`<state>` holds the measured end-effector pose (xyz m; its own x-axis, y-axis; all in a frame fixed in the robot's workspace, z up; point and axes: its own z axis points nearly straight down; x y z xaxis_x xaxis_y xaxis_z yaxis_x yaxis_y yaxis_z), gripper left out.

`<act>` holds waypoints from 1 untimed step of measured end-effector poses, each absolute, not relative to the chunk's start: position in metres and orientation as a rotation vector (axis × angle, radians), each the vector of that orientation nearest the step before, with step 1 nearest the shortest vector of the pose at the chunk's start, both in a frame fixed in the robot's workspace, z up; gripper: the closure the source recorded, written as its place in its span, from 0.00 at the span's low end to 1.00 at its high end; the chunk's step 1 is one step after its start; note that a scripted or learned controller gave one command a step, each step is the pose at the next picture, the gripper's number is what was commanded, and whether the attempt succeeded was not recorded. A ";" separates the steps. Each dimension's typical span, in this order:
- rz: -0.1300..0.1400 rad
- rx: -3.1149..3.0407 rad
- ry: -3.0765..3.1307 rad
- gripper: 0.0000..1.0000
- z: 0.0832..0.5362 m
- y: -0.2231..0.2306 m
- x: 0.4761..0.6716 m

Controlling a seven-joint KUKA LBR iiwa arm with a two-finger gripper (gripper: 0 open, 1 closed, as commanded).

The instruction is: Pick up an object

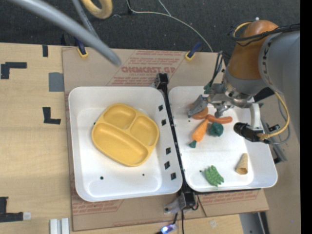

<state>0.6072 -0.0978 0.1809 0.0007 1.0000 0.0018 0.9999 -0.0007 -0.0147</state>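
Nearest the camera, along the bottom of the right bin (pixel 263 182), lie a green leafy toy (pixel 213 175) and a tan cone (pixel 242 164), well apart from each other and from the arm.

Largest item: the grey arm (pixel 282 57), reaching in from the right with its orange band (pixel 248 52) above the wrist, angled down and leftward over the right bin's upper half.

Next, the left bin (pixel 80 179), which holds a yellow divided plate (pixel 126 133) lying flat near its middle (apparently not involved in the present pick).

Right bin contents, upper half: an orange carrot (pixel 199 130) lying at a slant, a dark green lump (pixel 216 129) touching or just beside it, and a red-orange strip (pixel 214 117) above them. These three sit bunched together, which is the likely reason the arm is stationed there: any of them would serve as the object to pick.

The gripper (pixel 204 106) hangs low over the strip's left end. Whether the claw is spread or pressed together cannot be told at this angle, and nothing is plainly seen pinched.

Judgement: pick not yet made; crowding risks a nudge instead of a grasp.
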 end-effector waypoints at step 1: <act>0.001 -2.218 -2.222 0.00 0.188 -0.098 0.610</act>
<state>0.6103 -0.0977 0.1879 -0.0019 1.0000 0.0006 1.0000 0.0019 -0.0018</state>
